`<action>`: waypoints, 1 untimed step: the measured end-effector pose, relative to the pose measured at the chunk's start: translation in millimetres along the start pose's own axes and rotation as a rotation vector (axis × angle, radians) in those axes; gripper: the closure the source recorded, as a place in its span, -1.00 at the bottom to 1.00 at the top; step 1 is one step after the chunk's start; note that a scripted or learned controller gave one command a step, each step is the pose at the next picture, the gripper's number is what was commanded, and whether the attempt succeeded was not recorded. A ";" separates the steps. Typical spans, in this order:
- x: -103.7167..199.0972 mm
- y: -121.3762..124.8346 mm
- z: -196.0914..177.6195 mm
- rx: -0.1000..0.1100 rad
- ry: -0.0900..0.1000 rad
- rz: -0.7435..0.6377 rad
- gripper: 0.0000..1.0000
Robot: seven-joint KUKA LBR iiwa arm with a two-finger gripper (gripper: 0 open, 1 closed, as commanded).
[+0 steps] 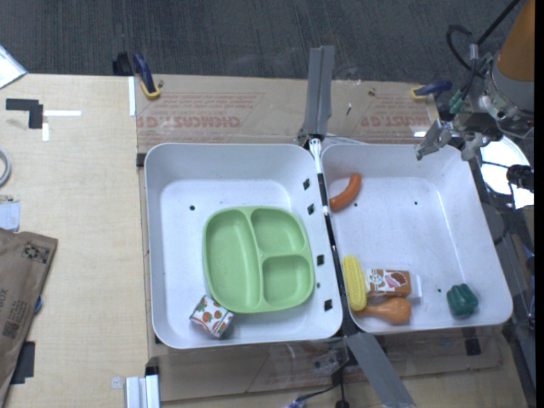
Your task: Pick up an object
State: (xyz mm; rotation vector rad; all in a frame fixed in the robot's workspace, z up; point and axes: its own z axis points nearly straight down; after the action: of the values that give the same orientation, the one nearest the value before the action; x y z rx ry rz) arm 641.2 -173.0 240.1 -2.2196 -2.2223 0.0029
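The end effector (444,138) hangs over the far right rim of the right bin (425,219), fingers spread, nothing between them. Down in that bin: a sausage (344,191) near the divider, then corn (354,281), a small carton (392,281) and a green pepper (461,300) along the near wall. The left bin (170,228) carries a green divided plate (258,257).

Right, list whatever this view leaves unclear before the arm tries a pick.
- Gripper: small and blurred at the right bin's far corner; its state is unreadable.
- Arm: cut off by the frame's right edge.
- Small carton: tucked against the green divided plate; print too small to read.
- Orange item: partly covered by a packet; identity unclear.
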 end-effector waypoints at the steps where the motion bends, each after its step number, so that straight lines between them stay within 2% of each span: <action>1: 38.4 17.5 119.1 0.001 0.001 -0.082 -1.00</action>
State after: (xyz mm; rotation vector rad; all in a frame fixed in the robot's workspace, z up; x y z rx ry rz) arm 658.4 -134.6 120.9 -2.1260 -2.3107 0.0030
